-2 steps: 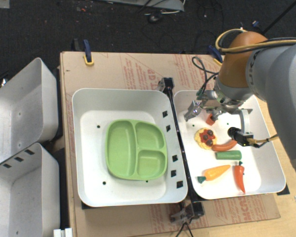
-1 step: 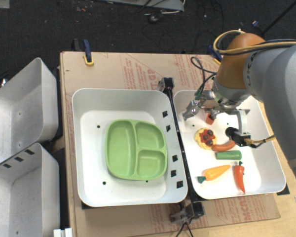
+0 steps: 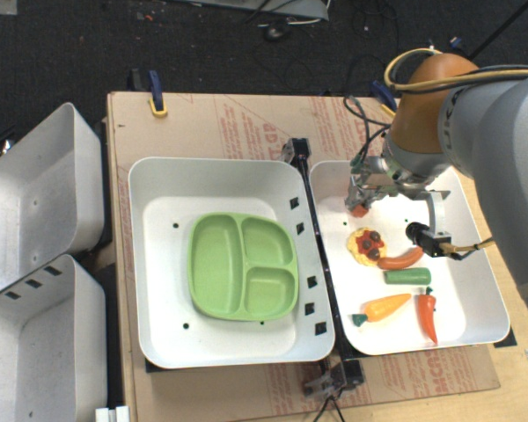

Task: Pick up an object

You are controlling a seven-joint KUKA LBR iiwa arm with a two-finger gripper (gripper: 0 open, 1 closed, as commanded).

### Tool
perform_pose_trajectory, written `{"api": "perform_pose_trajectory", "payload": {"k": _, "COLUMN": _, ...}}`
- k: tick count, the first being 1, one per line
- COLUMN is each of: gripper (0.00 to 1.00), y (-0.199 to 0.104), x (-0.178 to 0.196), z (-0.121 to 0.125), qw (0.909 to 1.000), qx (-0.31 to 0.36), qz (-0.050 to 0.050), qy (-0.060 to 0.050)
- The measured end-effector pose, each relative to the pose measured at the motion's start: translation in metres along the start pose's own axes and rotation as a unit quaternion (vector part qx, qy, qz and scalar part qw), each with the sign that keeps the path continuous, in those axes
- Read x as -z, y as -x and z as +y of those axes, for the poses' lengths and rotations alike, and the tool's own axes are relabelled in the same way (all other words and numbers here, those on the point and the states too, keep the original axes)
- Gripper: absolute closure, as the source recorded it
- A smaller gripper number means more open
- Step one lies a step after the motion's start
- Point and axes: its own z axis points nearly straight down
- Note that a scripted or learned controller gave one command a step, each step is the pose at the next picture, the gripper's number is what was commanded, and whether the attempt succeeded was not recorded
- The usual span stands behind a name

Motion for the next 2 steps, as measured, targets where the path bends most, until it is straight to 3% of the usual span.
{"api": "perform_pose_trajectory", "payload": {"k": 1, "gripper": 1.00, "y": -0.004, "x": 0.044, "z": 0.003, "qw": 1.0000, "qx": 0.001, "qz": 0.003, "qy": -0.006}}
{"api": "perform_pose_trajectory", "payload": {"k": 2, "gripper": 1.00, "y": -0.005, "x": 0.087, "z": 0.004, "qw": 1.0000, "qx": 0.001, "qz": 0.003, "qy": -0.005}}
